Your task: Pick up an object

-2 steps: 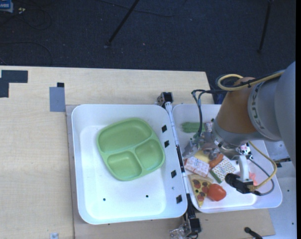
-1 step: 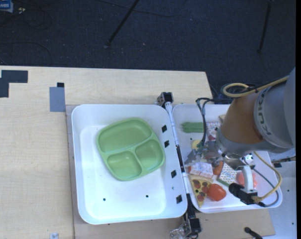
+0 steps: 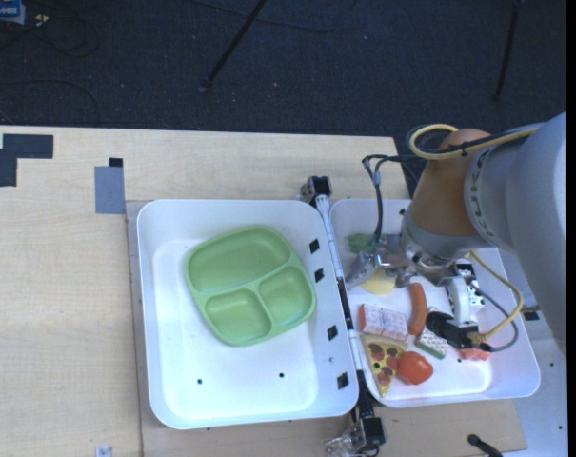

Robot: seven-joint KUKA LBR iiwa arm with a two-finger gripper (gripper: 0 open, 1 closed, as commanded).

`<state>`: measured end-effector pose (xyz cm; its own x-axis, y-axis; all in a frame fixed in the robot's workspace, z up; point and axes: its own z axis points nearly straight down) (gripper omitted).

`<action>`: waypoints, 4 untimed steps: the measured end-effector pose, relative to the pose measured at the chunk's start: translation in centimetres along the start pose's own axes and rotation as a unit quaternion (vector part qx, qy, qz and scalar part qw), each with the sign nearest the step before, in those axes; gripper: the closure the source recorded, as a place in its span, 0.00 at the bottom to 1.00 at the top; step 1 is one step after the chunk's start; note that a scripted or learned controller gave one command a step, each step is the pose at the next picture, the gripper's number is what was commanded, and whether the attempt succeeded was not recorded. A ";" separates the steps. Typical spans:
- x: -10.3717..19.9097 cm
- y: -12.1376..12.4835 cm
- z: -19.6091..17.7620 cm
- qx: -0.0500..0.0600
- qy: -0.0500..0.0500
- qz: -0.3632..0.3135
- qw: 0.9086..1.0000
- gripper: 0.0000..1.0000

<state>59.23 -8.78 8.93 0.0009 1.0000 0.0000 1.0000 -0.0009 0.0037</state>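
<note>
At the near end of the right-hand shallow white bin, a flat triangular toy pizza slice is seen lying beside a round red toy tomato, the two just touching. Slightly farther in, a small pink-and-white rectangular packet is laid flat, and an orange-red toy sausage is set just to its right, lengthwise along the bin. Beyond the packet, a pale yellow rounded piece is found close to the wall shared with the other bin.

The two-finger gripper is lowered into this bin directly over the yellow piece, with a small green leafy item just beside it on the far side. How wide the gripper stands cannot be told, and nothing is seen held in it. Contact with the yellow piece cannot be judged either.

In the left-hand shallow white bin, a light green three-compartment plastic plate is laid flat, well apart from the gripper.

The grey arm with its orange band is extended in from the right.
</note>
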 end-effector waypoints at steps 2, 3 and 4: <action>0.0 5.2 0.1 0.003 -0.001 -0.001 1.000 0.00; 0.0 5.2 0.1 0.003 0.000 -0.002 1.000 0.00; -0.4 5.2 0.1 0.002 0.000 -0.001 1.000 0.00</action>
<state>64.44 -9.15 8.84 -0.0007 1.0000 0.0001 1.0000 0.0007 -0.0009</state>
